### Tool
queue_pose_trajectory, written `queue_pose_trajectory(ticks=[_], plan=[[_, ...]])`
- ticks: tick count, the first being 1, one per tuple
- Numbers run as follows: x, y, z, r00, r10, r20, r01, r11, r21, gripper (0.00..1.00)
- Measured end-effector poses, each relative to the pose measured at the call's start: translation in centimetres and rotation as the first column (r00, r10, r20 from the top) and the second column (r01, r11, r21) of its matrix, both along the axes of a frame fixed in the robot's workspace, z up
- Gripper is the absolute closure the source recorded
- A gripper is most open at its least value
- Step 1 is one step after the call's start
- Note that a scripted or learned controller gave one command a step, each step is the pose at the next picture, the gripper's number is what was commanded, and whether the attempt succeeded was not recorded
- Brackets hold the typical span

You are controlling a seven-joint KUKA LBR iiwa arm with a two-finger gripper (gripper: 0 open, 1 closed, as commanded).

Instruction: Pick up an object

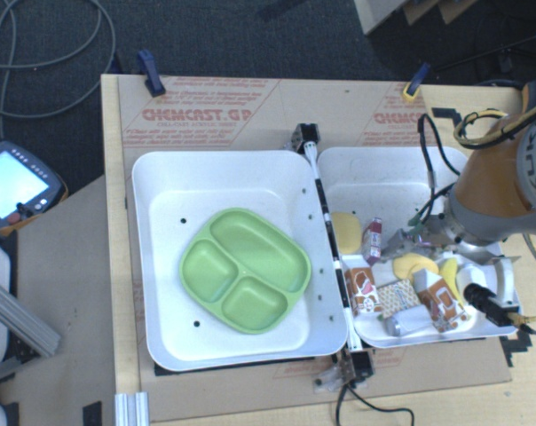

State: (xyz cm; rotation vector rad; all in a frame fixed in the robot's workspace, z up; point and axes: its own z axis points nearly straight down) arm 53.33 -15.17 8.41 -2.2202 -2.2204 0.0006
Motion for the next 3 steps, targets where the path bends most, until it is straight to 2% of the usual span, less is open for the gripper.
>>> queue_pose_trajectory(ticks=[1, 2, 3], plan=[[6.0, -6.5, 4.2, 1.0, 0.0, 0.003, 0.0, 1.0, -0.002, 0.0], [-5.4, -1.9, 2.6, 1.0, -0.001, 0.001, 0.001, 1.0, 0.0, 0.0], [-3.4, 5.2, 11.6, 1.0, 0.001, 0.002, -0.001, 1.0, -0.001, 0.0]])
